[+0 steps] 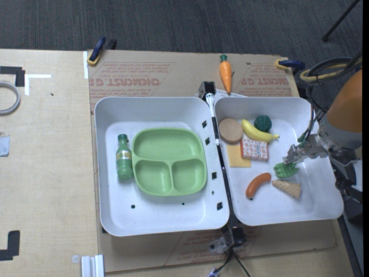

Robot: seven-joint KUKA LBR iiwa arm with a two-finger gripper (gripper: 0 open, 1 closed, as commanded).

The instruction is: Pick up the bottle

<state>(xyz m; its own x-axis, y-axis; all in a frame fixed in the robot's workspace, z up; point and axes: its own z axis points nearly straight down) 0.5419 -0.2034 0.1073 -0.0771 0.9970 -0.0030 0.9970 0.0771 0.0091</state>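
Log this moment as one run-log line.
bottle: left bin, beside green tray | gripper: right bin, over leafy toy | pick: pending

Small green plastic bottle (123, 157) lay touching the green divided tray (170, 160) on one side; bare white bin floor (109, 131) elsewhere around it.

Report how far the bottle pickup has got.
Nothing looks done: the green bottle lies in the left bin, beside the green tray. In hand: the hand sits over the right bin, near the leafy green toy. Left: cross over, grasp, lift.
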